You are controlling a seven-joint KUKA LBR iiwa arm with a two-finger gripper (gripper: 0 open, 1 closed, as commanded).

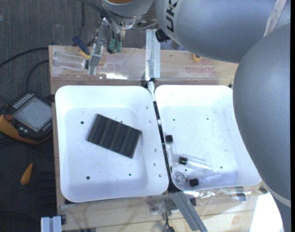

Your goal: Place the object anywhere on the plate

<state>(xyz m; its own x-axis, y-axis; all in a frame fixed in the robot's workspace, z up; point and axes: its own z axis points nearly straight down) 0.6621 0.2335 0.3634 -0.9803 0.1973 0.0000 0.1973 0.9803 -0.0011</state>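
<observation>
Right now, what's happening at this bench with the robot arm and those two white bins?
A grey KUKA arm reaches in from the right, and its gripper is up beyond the far edge of the left bin, over the clear panel behind the bins. Nothing can be seen held in it. A dark ridged rectangular plate lies flat in the left bin. The right bin holds a few small clear tubes with black caps near its front left corner.

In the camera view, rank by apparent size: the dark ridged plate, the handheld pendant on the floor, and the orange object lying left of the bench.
1. dark ridged plate, in the left bin
2. handheld pendant, close to the plate in extent, so this order is unsure
3. orange object, clearly smallest
</observation>
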